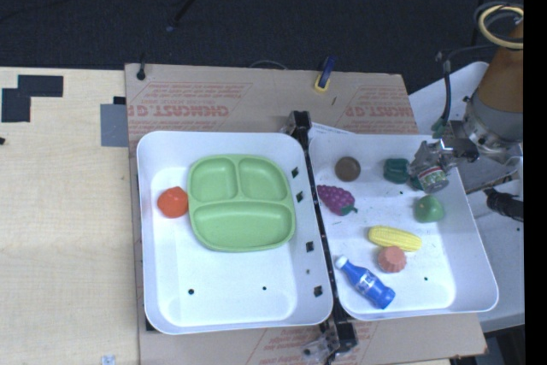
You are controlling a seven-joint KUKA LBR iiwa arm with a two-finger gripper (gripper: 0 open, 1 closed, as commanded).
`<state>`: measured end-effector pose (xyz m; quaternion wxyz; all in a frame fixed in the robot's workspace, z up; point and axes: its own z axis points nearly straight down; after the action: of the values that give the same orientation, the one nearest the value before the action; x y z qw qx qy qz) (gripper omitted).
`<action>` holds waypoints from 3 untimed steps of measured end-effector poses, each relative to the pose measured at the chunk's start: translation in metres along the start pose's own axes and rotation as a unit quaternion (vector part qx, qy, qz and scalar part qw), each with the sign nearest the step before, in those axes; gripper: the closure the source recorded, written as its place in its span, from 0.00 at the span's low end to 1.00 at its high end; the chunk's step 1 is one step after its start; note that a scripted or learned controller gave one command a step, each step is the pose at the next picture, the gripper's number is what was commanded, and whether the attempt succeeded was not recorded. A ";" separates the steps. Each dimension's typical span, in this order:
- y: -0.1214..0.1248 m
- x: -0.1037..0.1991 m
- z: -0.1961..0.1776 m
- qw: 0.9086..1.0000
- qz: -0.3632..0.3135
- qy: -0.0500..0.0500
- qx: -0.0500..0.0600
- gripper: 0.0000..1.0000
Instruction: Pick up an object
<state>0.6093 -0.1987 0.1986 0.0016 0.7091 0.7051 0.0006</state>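
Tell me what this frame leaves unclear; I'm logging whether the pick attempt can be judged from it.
- pincer, camera view: too small and blurred to tell its finger state or whether it grips anything.
- dark green object: its right side is hidden behind the pincer, so contact between them is unclear.
- arm: cut off by the right edge.
- green plate: compartment contents look bare, but fine detail is too small.

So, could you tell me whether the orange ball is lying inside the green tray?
No, the orange ball lies on the left bin's floor, just left of the green tray.
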 end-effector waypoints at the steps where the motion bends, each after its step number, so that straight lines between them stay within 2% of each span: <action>1: 0.000 -0.003 -0.031 1.000 -0.001 0.000 0.001 1.00; 2: -0.021 0.041 -0.022 1.000 -0.004 0.002 0.004 1.00; 3: -0.040 0.100 -0.031 1.000 -0.005 0.002 0.004 1.00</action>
<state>0.5700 -0.0988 0.2295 -0.0026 0.7056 0.7086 -0.0003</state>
